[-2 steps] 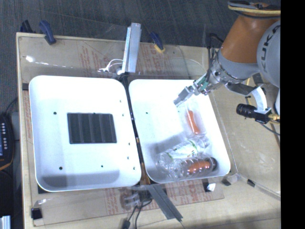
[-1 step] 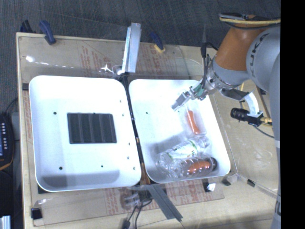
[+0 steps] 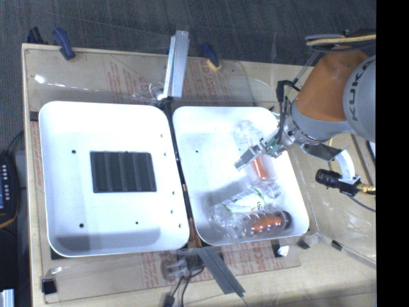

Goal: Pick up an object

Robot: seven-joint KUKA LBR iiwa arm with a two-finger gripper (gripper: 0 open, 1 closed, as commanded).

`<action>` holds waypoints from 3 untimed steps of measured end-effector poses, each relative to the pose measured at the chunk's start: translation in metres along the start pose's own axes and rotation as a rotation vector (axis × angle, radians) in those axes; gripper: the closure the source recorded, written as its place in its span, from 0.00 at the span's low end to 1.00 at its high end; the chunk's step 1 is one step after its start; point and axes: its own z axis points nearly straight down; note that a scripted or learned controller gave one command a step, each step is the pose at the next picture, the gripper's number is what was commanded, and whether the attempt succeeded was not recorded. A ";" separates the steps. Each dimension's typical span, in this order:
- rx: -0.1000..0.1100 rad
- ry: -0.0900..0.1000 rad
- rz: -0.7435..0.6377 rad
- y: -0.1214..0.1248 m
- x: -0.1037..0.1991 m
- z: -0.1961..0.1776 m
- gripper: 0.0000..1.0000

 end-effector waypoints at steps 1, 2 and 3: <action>-0.001 -0.001 -0.035 0.025 -0.013 0.011 0.00; -0.003 -0.003 0.096 0.056 -0.027 0.000 0.00; 0.001 0.002 -0.009 0.041 -0.018 -0.012 0.00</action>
